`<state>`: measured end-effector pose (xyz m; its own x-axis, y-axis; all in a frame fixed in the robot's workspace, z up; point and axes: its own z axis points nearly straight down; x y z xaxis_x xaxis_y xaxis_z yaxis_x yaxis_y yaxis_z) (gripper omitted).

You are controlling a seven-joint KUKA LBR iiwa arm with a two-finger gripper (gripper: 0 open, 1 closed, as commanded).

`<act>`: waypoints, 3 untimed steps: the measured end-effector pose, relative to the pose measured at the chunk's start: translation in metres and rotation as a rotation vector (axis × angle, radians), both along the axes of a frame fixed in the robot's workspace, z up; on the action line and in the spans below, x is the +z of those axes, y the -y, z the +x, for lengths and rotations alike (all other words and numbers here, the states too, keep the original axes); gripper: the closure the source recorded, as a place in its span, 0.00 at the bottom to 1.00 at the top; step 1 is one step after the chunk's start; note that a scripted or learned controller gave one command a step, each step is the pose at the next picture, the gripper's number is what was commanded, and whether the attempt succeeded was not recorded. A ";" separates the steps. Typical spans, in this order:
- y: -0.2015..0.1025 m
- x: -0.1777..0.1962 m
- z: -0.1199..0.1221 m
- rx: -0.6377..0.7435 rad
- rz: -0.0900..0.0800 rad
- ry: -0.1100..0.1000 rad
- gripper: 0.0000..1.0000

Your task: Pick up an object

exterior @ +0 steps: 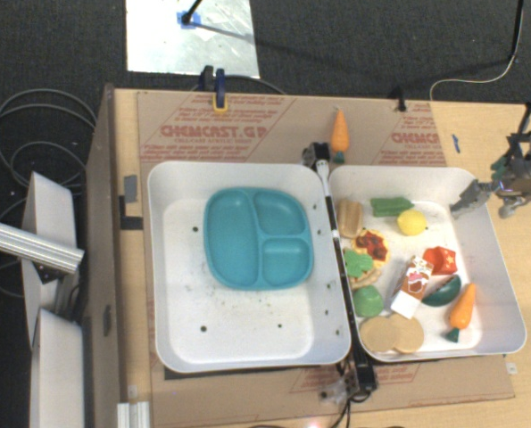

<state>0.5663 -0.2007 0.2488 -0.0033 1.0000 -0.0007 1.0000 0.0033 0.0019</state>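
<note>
The right bin [506, 310] holds several toy foods: a yellow lemon [412, 222], a green piece [391, 206], a red pepper [440, 259], a white and red carton [414, 283], an orange carrot [462, 306], a dark green vegetable [442, 292] and tan round cookies [393, 334]. My gripper [488, 201] hangs at the bin's upper right rim, just off the right edge of the view. Its two fingers stand apart, open, with nothing between them. It is right of the lemon and apart from every object.
The left bin [180, 328] holds a teal divided plate [258, 237]. Another orange carrot [338, 134] lies outside on the cardboard behind the bins. A bread slice [349, 217], a pizza piece [370, 243] and green leaves [359, 263] crowd the right bin's left side.
</note>
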 end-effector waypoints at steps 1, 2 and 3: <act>-0.065 -0.078 0.014 0.007 0.005 -0.006 0.00; 0.010 -0.121 0.049 -0.006 -0.002 0.000 0.00; -0.047 -0.163 0.092 0.007 0.001 0.000 0.00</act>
